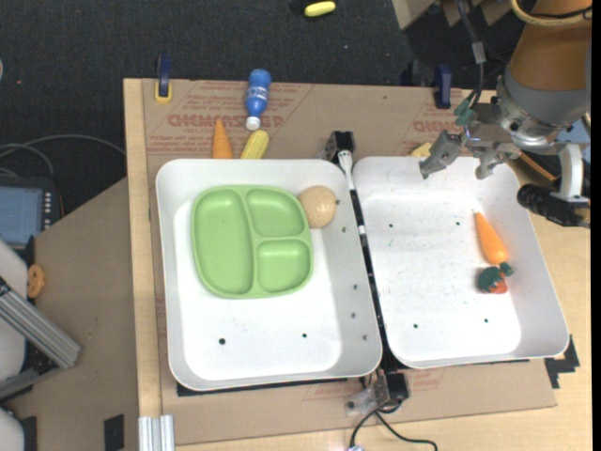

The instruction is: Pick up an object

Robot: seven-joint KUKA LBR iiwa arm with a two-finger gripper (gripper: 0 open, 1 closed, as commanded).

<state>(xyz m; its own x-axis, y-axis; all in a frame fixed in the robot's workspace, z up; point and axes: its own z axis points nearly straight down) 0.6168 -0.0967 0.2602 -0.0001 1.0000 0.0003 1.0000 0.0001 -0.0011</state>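
Note:
An orange toy carrot [489, 237] lies in the right bin [441, 336], near its right side. Just below it sits a small red and green toy [494, 280]. My gripper [462, 163] hangs over the far edge of the right bin, up and to the left of the carrot. Its two fingers [436, 162] are spread apart with nothing between them. In the left bin [263, 346] a green divided plate [252, 241] lies flat, with a tan round object [318, 206] touching its far right corner.
Behind the left bin, on the cardboard, lie a blue and white bottle [256, 97], an orange piece [221, 141] and a yellow piece [254, 144]. A black clamp [340, 145] sits between the bins at the far edge. A yellow object [319, 8] rests on the dark floor.

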